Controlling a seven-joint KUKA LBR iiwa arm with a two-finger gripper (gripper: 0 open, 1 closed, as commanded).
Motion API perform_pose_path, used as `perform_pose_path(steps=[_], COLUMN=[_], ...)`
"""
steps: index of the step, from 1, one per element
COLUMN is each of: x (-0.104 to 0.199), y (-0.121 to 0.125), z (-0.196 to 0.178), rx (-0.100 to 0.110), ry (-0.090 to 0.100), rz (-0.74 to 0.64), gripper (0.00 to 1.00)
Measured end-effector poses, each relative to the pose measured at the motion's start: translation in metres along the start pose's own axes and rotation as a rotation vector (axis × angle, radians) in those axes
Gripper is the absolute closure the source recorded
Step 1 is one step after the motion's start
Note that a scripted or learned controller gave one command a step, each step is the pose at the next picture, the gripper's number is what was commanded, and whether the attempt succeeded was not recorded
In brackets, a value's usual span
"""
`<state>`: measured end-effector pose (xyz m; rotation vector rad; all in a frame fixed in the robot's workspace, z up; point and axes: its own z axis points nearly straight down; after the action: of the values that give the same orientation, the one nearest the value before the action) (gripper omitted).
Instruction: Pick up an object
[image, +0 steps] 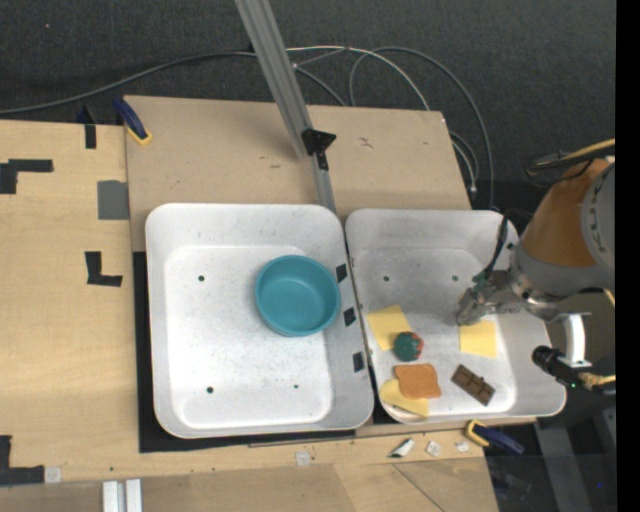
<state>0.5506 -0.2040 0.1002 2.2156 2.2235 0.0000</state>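
The right bin (420, 240) holds a yellow slice (478, 339) by its right wall, a second yellow slice (388, 324), a small green ball (407, 347), an orange toast-like piece (417, 380) lying on a pale yellow piece (398, 401), and a brown chocolate bar (472, 383). My gripper (476, 304) hangs low over the right bin, just above the upper left corner of the right-hand yellow slice. Nothing shows between its fingers.
A blue bowl (296, 294) sits in the left bin (200, 330) near its right side. A grey pole (285, 80) slants across the back of the bench, with cables behind it. The arm's wrist (565, 240) stands over the right bin's right wall.
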Motion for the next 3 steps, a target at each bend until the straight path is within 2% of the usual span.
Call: perform_pose_path(steps=[1, 2, 3], x=[0.006, -0.002, -0.001], y=[0.009, 0.017, 0.018], z=[-0.058, -0.114, -0.150], rx=[-0.002, -0.003, -0.001], ry=[0.001, 0.000, 0.001], rz=[0.001, 0.002, 0.002], gripper=[1.00, 1.00, 1.00])
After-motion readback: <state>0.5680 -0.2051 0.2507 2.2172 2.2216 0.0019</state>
